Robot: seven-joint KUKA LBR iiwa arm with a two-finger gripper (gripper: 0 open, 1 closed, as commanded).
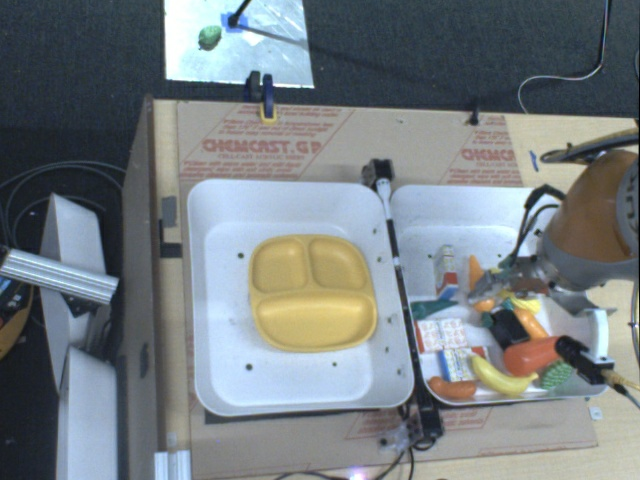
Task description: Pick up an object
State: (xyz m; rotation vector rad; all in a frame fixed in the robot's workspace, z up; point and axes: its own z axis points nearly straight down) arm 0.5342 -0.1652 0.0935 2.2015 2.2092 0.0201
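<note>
Orange-banded arm (590, 218) dips its end effector (492, 286) into the right bin (470, 218), low over a crowded heap: toy banana (497, 375), red pepper (530, 353), small cartons (445, 336). Whether it is wide or closed, I cannot tell. The risk I see: packed toys jostle, so it pinches an edge, slips, and lifts nothing.

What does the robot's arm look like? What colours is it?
The arm is fat and rounded, with an orange band and a grey part below it. Thin black cables loop beside it. At its end sits a small dark metal tool over the right bin.

Bench (300, 133) (cardboard-topped) with two bins (215, 298)
</note>
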